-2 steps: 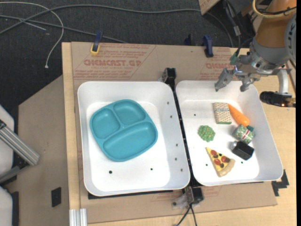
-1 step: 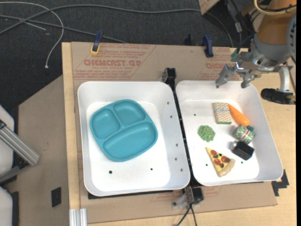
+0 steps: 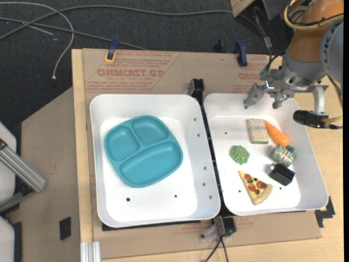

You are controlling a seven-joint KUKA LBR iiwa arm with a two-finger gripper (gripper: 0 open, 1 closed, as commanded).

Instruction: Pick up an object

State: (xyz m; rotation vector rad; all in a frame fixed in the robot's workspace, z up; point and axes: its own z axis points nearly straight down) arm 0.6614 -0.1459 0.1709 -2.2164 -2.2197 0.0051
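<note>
Objects for picking all sit in the right white bin [image 3: 305, 198]: an orange carrot-shaped toy [image 3: 277, 134], a tan rectangular cracker-like block [image 3: 257, 131] touching the carrot's left side, a round green bumpy broccoli-like piece [image 3: 239, 154], a small green-and-white patterned can [image 3: 282, 155] lying on its side just below the carrot, a black boxy item [image 3: 282, 174] just below the can, and a toy pizza slice [image 3: 254, 186] with red toppings near the bin's front.

Two-finger gripper [image 3: 266, 97] hangs over the far end of the right bin, above the cracker block and apart from it. Fingers are spread, nothing between them. Grey arm with orange band [image 3: 313, 21] comes in from the upper right.

Left white bin [image 3: 103, 201] holds a teal three-compartment plastic plate [image 3: 143, 150], roughly centred, tilted a bit relative to the bin edges. Both bins sit side by side on a cardboard sheet [image 3: 136, 70] with red print, held at the far edge by a yellow-handled clamp [image 3: 113, 49] and a blue clamp [image 3: 240, 52]. White cable [image 3: 60, 34] loops on the dark floor at upper left.
</note>
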